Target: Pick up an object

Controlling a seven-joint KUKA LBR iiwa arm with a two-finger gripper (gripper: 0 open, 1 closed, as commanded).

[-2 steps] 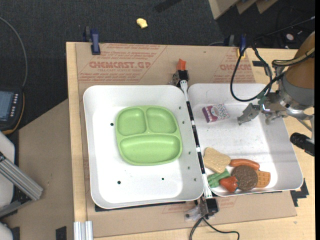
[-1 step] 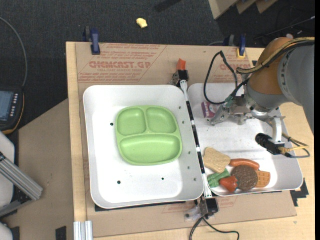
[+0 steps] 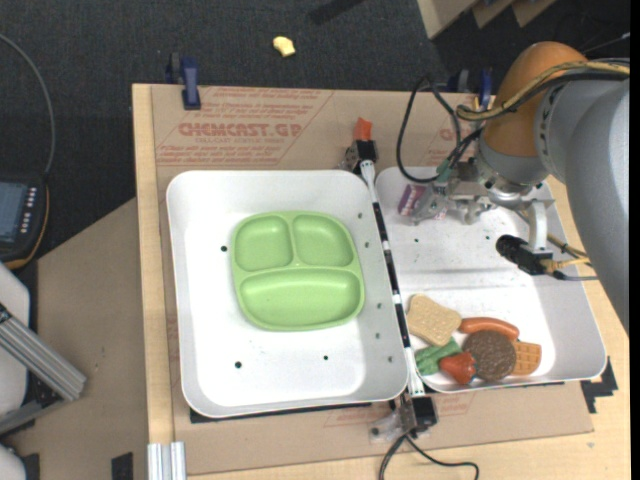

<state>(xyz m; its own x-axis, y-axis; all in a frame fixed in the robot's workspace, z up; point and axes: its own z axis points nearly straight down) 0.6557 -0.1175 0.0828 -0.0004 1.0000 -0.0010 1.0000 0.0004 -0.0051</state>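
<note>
A small purple object (image 3: 409,200) lies at the far left corner of the right bin (image 3: 450,258), just beside the claw (image 3: 447,204); whether the claw is open or closed, I cannot tell. Toy foods cluster at that bin's near end: a tan cracker (image 3: 432,319), a sausage (image 3: 488,326), a brown patty (image 3: 492,355). A green divided plate (image 3: 296,270) sits in the left bin (image 3: 200,298).

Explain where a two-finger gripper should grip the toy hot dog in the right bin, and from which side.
Grip the hot dog across its narrow middle, from above. It lies flat and long, with the cracker and round patty crowding its ends and near side, so probably only its top is free.
</note>
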